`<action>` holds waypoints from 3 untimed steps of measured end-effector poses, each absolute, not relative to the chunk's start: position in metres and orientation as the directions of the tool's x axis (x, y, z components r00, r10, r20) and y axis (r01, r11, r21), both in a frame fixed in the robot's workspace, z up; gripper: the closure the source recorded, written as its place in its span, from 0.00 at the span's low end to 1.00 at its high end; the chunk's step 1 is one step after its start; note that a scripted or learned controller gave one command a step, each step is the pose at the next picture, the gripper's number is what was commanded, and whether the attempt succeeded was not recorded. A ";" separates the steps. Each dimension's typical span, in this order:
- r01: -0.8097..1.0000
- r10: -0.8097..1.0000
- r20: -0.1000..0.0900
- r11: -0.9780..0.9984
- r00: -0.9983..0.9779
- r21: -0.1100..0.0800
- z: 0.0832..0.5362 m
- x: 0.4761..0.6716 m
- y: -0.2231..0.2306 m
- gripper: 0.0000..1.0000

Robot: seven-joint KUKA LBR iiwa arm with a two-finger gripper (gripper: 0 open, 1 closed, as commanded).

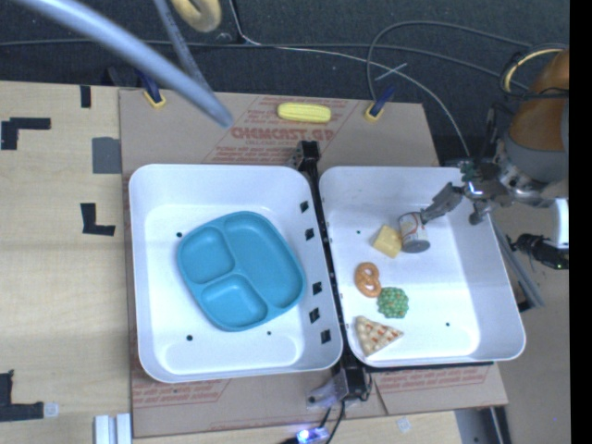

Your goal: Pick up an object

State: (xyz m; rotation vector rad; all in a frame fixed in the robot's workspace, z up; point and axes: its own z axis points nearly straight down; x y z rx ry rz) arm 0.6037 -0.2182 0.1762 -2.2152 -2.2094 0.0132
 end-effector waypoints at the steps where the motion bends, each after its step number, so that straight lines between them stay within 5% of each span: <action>1: 1.000 1.000 0.000 0.001 -0.001 -0.001 0.186 0.607 -0.218 0.00; 3: 1.000 1.000 -0.001 0.002 -0.002 -0.001 0.090 0.608 -0.216 0.00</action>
